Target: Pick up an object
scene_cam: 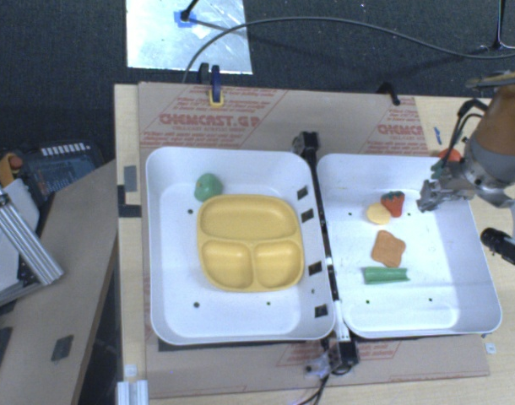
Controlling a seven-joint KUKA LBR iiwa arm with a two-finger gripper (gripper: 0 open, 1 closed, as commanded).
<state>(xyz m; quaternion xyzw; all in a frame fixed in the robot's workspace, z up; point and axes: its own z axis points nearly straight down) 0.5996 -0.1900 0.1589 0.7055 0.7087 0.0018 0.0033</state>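
Observation:
The right bin (460, 310) holds a red strawberry-like piece (394, 202), a pale yellow round piece (377, 215), an orange-brown toast-like piece (388, 249) and a green bar (385, 274). My gripper (431, 194) hangs over the bin's upper right part, just right of the red piece and apart from it. I see nothing between its fingers. The arm comes in from the right edge of the camera view.
The left bin (169, 310) holds a yellow three-compartment plate (249, 241) and a green round piece (208, 186) by the plate's far left corner. A black divider (318, 226) runs between the bins. Cables cross the dark floor behind the bench.

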